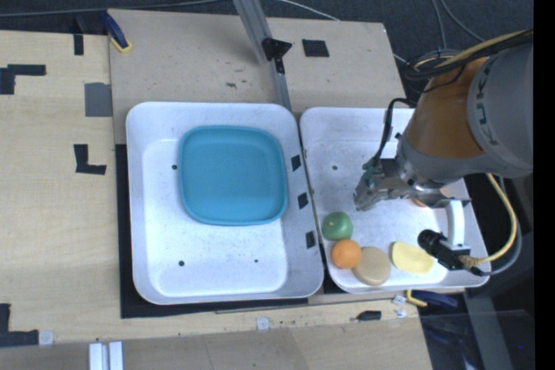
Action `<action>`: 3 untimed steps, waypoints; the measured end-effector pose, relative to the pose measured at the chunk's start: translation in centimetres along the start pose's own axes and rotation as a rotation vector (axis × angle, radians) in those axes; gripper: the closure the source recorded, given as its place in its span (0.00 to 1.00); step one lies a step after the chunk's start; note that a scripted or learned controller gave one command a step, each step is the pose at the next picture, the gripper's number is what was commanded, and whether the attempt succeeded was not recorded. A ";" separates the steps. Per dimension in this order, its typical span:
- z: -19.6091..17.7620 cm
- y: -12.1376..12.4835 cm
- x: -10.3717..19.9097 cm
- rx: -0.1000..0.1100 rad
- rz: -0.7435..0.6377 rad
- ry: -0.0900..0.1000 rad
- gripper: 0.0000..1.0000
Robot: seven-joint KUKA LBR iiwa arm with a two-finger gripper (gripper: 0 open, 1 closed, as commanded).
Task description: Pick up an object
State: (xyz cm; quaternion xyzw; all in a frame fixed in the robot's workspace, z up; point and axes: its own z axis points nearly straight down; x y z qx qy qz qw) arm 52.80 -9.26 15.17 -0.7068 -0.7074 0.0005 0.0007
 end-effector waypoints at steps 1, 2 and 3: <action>-5.9 0.6 0.5 -0.005 0.000 0.000 1.00; -10.5 0.7 0.5 -0.005 0.001 0.000 1.00; -10.7 2.9 5.9 -0.001 -0.004 0.001 1.00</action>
